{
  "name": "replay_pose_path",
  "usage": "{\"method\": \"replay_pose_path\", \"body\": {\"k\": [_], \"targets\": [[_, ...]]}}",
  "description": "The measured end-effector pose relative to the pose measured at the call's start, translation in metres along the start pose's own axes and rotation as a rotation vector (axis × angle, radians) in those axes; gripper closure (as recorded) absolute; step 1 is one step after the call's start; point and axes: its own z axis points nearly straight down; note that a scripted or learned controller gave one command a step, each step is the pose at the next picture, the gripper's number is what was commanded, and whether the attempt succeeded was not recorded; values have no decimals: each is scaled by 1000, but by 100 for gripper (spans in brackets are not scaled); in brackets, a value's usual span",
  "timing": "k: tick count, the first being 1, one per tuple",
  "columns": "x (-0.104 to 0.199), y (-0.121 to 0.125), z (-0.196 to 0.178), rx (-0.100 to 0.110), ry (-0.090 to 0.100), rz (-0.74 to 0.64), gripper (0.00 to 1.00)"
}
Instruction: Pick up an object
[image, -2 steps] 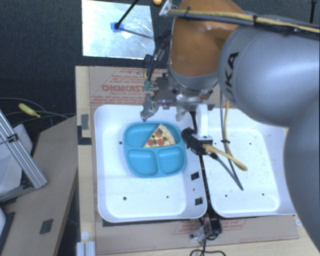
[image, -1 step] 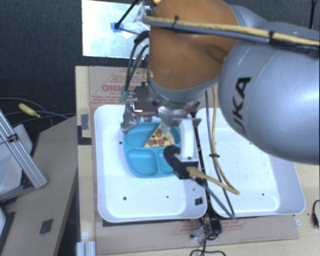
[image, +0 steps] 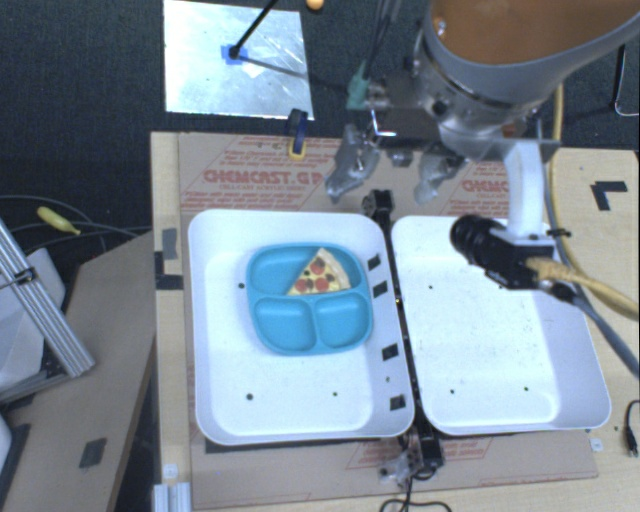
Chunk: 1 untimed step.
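Camera view: the gripper (image: 388, 180) hangs above the bins' far edge, jaws apart and empty. Descending there, it could miss the pizza slice (image: 322, 273) on the blue plate (image: 305, 327).

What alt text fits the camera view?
A blue divided plate with a toy pizza slice in its upper compartment sits in the left white bin. The tool hangs open above the bins' far edge, holding nothing, beside the right white bin.
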Motion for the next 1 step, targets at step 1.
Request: {"method": "replay_pose_path", "body": {"k": [1], "targets": [[3,0,-1,14,-5,-10,100]]}}
